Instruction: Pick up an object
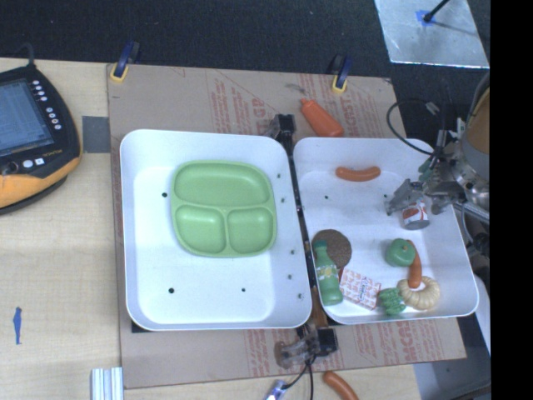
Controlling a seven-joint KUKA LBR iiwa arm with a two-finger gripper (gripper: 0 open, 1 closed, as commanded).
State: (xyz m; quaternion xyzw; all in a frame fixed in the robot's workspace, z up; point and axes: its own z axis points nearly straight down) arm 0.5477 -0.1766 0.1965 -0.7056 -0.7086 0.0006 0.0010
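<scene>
Orange sausage (341,384) beyond bin edge (391,317)

Two white bins sit side by side on the bench (58,265). The left bin (141,223) holds a green divided plate (223,207). The right bin (450,307) holds a sausage (358,172), a brown disc (333,243), a green bottle (327,277), a patterned card (360,287) and a ring-shaped toy (419,294) — the gripper (414,209) hangs low over the bin's right side, just above a small red-and-white object (415,217).
</scene>
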